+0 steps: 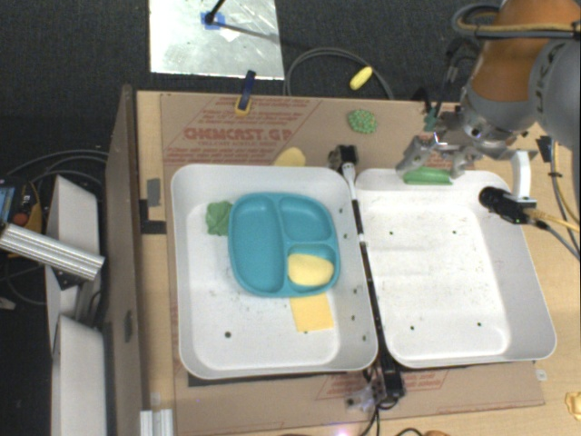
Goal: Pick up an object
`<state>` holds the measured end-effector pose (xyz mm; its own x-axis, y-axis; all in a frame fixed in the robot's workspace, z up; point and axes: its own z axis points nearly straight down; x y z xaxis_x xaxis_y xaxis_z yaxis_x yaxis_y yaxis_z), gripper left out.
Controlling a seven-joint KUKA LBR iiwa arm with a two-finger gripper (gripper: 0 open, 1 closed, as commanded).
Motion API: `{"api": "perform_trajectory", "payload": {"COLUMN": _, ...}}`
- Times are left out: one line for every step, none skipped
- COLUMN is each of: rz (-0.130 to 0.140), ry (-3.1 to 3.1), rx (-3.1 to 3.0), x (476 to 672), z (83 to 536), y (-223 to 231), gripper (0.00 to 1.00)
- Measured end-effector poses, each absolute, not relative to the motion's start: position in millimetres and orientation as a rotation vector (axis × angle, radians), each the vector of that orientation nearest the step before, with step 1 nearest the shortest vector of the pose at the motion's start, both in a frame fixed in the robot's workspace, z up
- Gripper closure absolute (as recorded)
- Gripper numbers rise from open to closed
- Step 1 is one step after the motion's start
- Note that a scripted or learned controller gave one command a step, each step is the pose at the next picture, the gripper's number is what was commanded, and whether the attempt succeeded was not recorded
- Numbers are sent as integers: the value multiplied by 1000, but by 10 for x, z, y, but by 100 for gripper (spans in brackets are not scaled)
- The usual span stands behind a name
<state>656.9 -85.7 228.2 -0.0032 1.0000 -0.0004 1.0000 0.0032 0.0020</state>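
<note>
The claw [434, 155] sits at the far rim of the right bin [454, 280], well to the right of the blue divided plate [268, 243]. Just under its tips a green oblong object [427, 177] lies along that rim; whether the claw grips it, or how far it is opened, I cannot tell.

The plate rests in the left bin [204, 334]. A yellow rounded object [310, 269] lies in the plate's near right compartment. A flat yellow square [313, 314] lies just in front of the plate, partly under its edge. A green leafy piece [219, 216] touches the plate's left edge.
</note>
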Motion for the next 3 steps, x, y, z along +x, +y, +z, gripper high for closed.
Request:
{"api": "perform_trajectory", "payload": {"rz": -9, "ry": 2224, "rx": 2227, "x": 6347, "z": 1184, "y": -1104, "gripper": 0}}
{"api": "perform_trajectory", "payload": {"rz": 0, "ry": 2226, "rx": 2218, "x": 6406, "z": 830, "y": -1044, "gripper": 0}}
{"api": "perform_trajectory", "payload": {"rz": 5, "ry": 2224, "rx": 2215, "x": 6419, "z": 956, "y": -1046, "gripper": 100}}
